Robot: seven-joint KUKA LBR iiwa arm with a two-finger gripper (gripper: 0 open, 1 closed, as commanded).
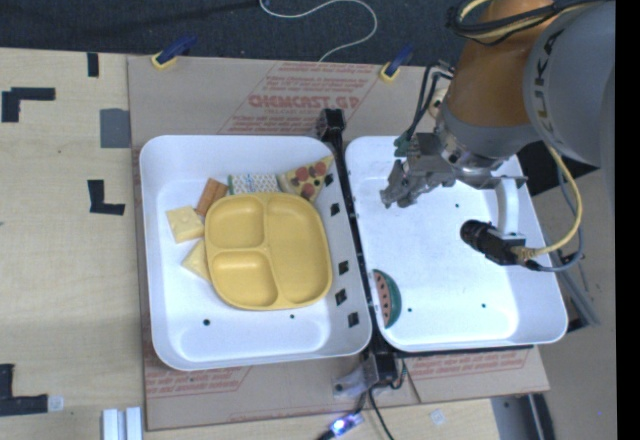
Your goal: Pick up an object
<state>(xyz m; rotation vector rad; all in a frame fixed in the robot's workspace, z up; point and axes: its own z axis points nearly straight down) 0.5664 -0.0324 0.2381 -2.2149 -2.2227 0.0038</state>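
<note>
The grey arm with the orange band is leaning in from the right, and its two-finger gripper (pixel 393 196) hangs over the far-left part of the right-hand shallow white bin (pixel 520 323), tips pointing down toward bare white floor. From where I'm standing the fingers look drawn close together with nothing between them, though the dark metal blurs against its own shadow, so I can't really tell how wide they stand. Nothing is lifted, that much I'd say: the pick has not happened yet. What is there to take? In this same bin, a flat watermelon-slice piece, red with a green rind (pixel 387 295), lies tight against the near-left wall, well apart from the gripper. Across the divider, the left-hand shallow white bin (pixel 160 328) carries the crowd: a yellow plastic divided plate (pixel 268 250) sits in the middle, with a pale yellow cracker-like square (pixel 184 224) just beside its left edge, a brown stick-shaped piece (pixel 210 194) behind that, and a pizza-slice toy (pixel 308 178) near the far wall, partly tucked behind the plate. So the whole job is left, by my reckoning: choose a target, get down over it, close on it and raise it. The watermelon piece looks nearest, but hugging the wall like that could make for an awkward grab.
</note>
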